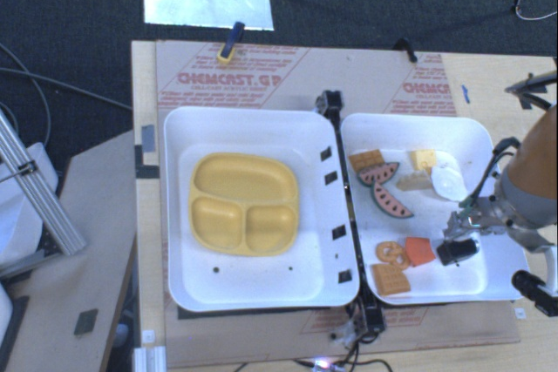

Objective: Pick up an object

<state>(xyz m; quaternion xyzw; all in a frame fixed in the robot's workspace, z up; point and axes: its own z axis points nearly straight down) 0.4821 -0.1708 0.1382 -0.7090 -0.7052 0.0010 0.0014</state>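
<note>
Pincer (457, 241) low in rt bin (475, 135), grip state unclear | board (261, 74) txt "CHEMCAST GP"

arm (536, 179): cut by right edge | fingers (457, 252): state unclear

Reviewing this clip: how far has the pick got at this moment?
Done: the gripper is down inside the right bin, just right of the orange block. In hand: nothing can be seen between its fingers, so no grasp is confirmed. Left: closing on an item and lifting it. The watermelon slices, pretzel and crackers lie on the bin floor; the yellow tray sits in the left bin.
</note>
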